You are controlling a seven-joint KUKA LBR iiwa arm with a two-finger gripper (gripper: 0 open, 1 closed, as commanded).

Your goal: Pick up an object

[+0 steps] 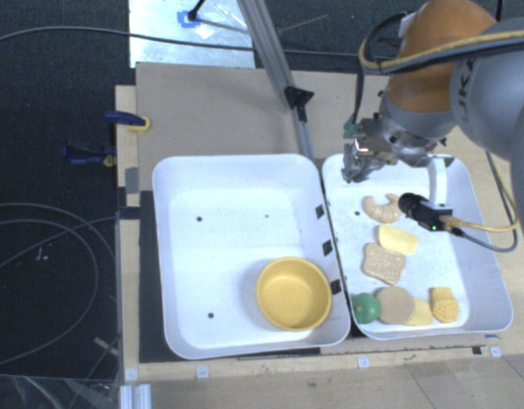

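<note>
My gripper (355,167) hangs over the far left corner of the right bin (486,262), under the grey arm with its orange band. Nothing shows in its grasp. Just to its right and nearer lies a pale croissant-shaped piece (381,209). Below that come a yellow wedge (397,239), a speckled cracker (383,265), a green ball (365,307), a tan round piece (396,305) and a small waffle-like block (444,304). A yellow bowl (293,292) sits upright in the near right part of the left bin (219,220).
A black plug-like part (415,205) with a yellow cable (483,227) hangs over the right bin beside the croissant piece. A slanted metal pole (274,54) crosses the back of the bench. Clamps (125,122) grip the bench's left edge.
</note>
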